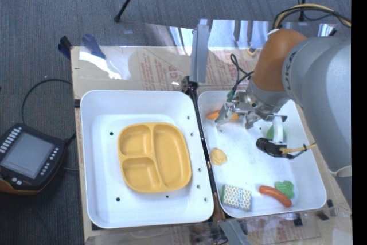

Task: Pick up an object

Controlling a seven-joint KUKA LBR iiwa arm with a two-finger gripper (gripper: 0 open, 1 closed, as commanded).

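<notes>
Upper left of right bin [319, 181]: gripper [232, 116] low over orange carrot-like piece [221, 115]. Piece's long axis slants, lower-left end toward bin divider, upper-right end under fingers. Finger gap: cannot tell. Sausage [276, 195] lies lower right, axis slanting down-right. Yellow divided plate [153, 156] in left bin [94, 192].

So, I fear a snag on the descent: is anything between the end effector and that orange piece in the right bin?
Nothing visible. The end effector hangs right beside the orange piece, no item between them.
</notes>
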